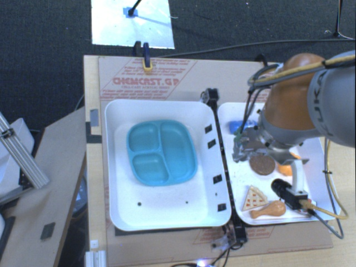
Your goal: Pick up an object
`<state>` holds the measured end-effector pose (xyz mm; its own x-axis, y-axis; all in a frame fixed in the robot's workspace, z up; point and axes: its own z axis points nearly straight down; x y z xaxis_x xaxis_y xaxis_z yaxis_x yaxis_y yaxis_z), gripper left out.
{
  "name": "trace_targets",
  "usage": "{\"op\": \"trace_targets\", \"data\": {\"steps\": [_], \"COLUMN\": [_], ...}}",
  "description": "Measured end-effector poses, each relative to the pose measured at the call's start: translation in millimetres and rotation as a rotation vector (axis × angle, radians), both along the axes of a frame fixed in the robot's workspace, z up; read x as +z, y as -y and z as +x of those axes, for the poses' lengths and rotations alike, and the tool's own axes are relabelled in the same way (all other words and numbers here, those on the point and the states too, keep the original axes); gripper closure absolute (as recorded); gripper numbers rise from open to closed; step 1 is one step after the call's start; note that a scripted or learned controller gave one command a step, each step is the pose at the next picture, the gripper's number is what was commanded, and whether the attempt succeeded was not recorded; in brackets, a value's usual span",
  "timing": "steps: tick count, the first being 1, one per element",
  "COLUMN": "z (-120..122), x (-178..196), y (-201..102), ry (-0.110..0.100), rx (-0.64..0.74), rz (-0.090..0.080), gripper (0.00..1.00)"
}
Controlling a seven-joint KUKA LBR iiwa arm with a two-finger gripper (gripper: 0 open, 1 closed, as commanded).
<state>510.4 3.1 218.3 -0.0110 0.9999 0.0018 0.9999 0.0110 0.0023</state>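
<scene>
On the bench (pixel 167 74), left bin (pixel 119 204) holds a teal tray (pixel 162 152), right bin (pixel 236 191) toy food (pixel 255 198); finger state unclear

The gripper (pixel 245 149) is mostly hidden beneath the arm's orange band (pixel 292 90), so its fingers cannot be made out. Just behind it, a blue object (pixel 236 126) shows only as a sliver. To its right, an orange piece (pixel 285 169) peeks out past the brown disc (pixel 262 164), its shape untellable.
</scene>
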Motion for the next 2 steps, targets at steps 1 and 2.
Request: {"op": "trace_targets", "data": {"steps": [1,2], "z": [-3,7], "x": [-8,1], "y": [-55,-105], "ry": [-0.002,0.001], "rx": [-0.001,-0.002], "rz": [0.000,0.000], "gripper": [1.00,1.00]}}
